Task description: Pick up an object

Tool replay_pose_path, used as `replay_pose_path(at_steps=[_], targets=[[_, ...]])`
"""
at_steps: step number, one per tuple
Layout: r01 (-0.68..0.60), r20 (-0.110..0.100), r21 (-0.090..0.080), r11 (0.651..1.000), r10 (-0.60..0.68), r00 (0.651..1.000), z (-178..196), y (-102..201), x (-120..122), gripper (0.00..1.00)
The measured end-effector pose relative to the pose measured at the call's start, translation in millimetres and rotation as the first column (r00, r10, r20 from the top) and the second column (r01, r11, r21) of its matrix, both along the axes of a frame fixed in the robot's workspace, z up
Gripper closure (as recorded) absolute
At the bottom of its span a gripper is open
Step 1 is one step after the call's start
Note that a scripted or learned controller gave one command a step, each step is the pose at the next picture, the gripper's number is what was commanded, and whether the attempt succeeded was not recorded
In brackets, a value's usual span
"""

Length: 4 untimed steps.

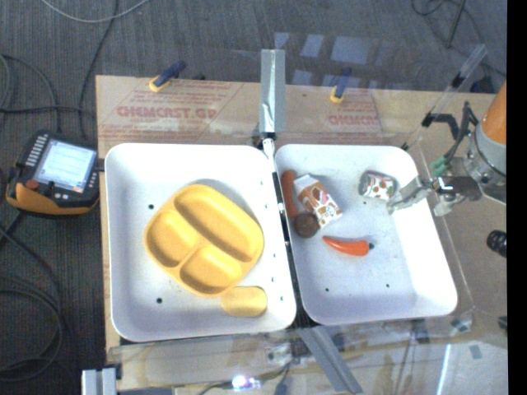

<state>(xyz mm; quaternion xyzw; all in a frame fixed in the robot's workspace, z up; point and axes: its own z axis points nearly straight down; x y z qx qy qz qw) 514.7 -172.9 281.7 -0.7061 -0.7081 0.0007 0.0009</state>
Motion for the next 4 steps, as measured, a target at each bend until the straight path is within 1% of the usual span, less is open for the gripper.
replay_pose_path(at_steps=[1, 2, 3, 4], targets=[[-0.018, -0.001, 0.001, 1.000, 0.018, 1.000, -125.6, 1.4, 40.6, 0.00], [0.040, 0.014, -0.002, 0.999, -0.040, 0.999, -191.4, -26.1, 94.2, 0.00], [-0.037, -0.022, -0.006, 0.999, 0.037, 0.999, -194.1, 5.3, 135.3, 0.00], [0.029, -0.041, 0.006, 1.000, -0.028, 0.999, -195.0, -22.0, 145.0, 0.00]])
